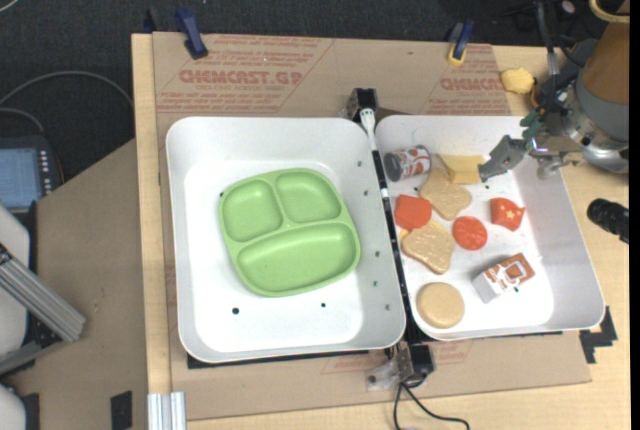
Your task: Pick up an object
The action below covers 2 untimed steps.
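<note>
We see the arm [600,93] reaching in, gripper [503,158] low; just beside it lies the yellow block [460,167].

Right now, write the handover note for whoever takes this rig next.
Pincer: low over the upper right of the right bin, beside the yellow cheese block; nothing seen between its fingers.
Job's things: all in the right bin: small can, two bread slices, three red-orange pieces, round cookie, small carton.
Left bin: green divided tray.
Done: nothing picked up yet.
Left: grasp one object and lift it.
</note>
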Motion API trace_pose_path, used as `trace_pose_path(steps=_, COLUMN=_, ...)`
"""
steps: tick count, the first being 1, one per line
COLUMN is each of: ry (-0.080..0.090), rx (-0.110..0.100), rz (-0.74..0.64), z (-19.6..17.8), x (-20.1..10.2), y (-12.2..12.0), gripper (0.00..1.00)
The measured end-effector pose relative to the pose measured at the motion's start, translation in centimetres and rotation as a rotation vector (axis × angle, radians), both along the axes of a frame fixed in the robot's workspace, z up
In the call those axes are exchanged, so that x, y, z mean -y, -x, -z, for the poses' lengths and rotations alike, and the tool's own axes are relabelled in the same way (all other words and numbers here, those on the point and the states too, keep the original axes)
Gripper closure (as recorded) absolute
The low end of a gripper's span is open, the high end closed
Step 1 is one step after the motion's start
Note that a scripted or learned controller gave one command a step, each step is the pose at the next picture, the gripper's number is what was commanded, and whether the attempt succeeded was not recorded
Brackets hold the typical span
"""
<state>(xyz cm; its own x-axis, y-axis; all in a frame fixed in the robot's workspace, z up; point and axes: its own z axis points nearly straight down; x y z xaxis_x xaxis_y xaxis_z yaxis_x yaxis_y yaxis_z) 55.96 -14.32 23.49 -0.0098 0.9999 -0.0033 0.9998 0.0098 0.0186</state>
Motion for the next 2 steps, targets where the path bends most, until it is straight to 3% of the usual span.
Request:
trace_pose_path(steps=1, ry=0.001, rx=-0.005, rz=0.009, z=13.4, x=3.4, y=0.4, gripper=0.00)
trace_pose_path(steps=2, ry=0.008, rx=-0.001, rz=0.010, z=12.4, x=3.7, y=0.3, gripper=1.00)
